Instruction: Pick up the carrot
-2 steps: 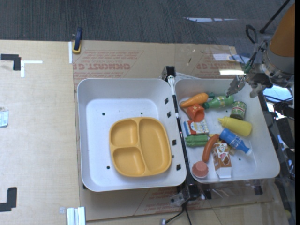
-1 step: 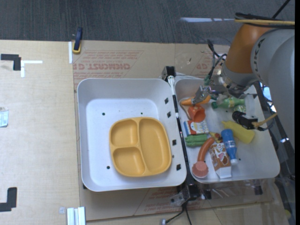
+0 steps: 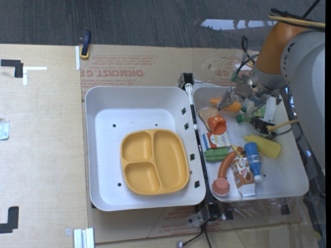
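While the arm reaches in from the right:
Gripper (image 3: 227, 100): low over the right bin's (image 3: 289, 187) far end; grip state, cannot tell.
Carrot (image 3: 233, 106): orange piece touching the fingertips, beside the bread slice (image 3: 209, 114).
Relation: carrot just beneath and right of the tips; long axis unclear.

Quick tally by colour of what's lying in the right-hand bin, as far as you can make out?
Orange: 2, the carrot under the gripper, and a cup
Green: 2, a flat packet and a small piece
Yellow: 1, a banana
Blue: 1, a bottle
Red: 1, a sausage
Tan: 1, a bread slice
Total: 8; other printed packets are too cluttered to sort.
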You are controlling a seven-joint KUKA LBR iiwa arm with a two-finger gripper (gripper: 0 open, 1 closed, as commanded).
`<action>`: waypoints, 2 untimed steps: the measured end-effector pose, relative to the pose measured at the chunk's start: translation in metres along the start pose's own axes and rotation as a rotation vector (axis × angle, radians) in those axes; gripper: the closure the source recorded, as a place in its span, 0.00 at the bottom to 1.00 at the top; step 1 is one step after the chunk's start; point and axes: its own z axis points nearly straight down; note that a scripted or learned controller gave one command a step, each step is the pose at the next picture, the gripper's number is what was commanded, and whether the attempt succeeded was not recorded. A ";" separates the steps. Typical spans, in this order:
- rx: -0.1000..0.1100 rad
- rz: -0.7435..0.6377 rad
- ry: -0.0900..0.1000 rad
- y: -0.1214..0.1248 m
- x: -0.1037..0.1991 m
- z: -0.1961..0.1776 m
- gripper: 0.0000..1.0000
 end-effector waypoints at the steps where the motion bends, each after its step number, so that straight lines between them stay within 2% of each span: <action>1: -0.017 -0.002 -0.015 0.002 -0.004 -0.009 1.00; 2: -0.016 -0.003 -0.015 0.002 -0.004 -0.009 0.00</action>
